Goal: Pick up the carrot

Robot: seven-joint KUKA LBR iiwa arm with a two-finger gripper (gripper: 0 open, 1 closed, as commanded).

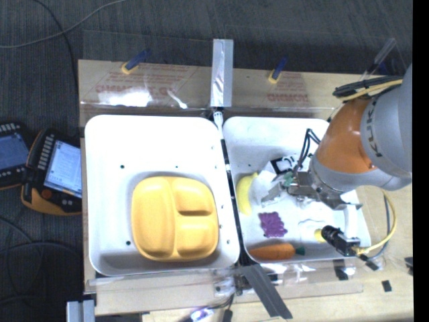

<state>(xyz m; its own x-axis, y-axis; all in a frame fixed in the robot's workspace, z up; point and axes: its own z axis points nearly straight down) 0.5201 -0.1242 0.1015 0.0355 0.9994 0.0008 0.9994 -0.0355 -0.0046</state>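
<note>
The carrot is orange with a small green tip. It lies flat along the front wall of the right bin. My gripper hangs over the middle of that bin, behind the carrot and well apart from it. It sits just right of a yellow banana and above a bunch of purple grapes. Nothing shows in its grasp.
A yellow divided tray fills much of the left bin. The grapes lie between my gripper and the carrot. The banana rests against the right bin's left wall. A handheld controller lies on the floor to the left.
</note>
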